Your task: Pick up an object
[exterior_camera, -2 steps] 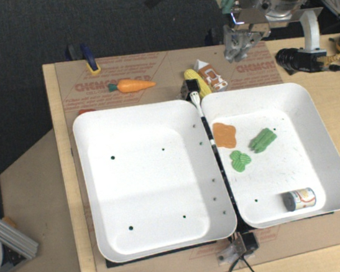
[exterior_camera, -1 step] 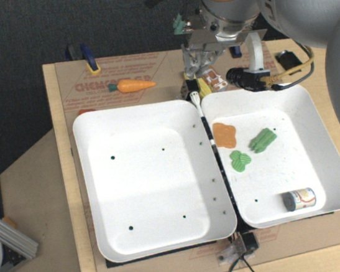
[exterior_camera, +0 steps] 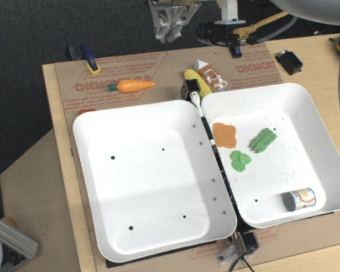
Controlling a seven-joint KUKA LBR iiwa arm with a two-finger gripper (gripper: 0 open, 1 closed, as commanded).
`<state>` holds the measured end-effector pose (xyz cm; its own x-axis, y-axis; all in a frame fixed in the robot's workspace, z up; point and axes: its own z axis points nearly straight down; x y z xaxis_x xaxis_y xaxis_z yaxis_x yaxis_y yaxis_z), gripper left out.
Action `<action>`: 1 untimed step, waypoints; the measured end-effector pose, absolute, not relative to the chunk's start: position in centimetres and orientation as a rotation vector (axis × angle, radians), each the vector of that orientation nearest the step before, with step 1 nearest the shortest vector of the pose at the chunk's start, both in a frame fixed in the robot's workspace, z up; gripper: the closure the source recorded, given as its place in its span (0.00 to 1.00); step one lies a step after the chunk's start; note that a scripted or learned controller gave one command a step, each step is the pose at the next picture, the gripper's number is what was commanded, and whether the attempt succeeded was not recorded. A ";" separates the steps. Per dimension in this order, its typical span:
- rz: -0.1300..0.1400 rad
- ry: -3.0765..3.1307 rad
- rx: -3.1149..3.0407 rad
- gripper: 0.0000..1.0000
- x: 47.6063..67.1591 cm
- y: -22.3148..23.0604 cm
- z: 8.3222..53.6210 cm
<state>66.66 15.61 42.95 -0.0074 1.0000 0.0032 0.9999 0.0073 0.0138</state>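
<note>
Can (exterior_camera: 300, 199) near right bin's (exterior_camera: 317, 111) front rim.

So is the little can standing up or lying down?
Lying down. The can rests on its side near the front edge of the right bin, its dark round end facing left.

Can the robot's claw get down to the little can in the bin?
Probably yes. The can lies on its side near the right bin's front edge, apart from the other toys, with nothing over it. The claw is up beyond the bins.
</note>
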 end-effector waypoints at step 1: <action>-0.007 2.230 2.219 1.00 66.5 22.8 32.1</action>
<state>66.52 22.83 32.05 -0.0052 1.0000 0.0001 1.0000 0.0052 -0.0062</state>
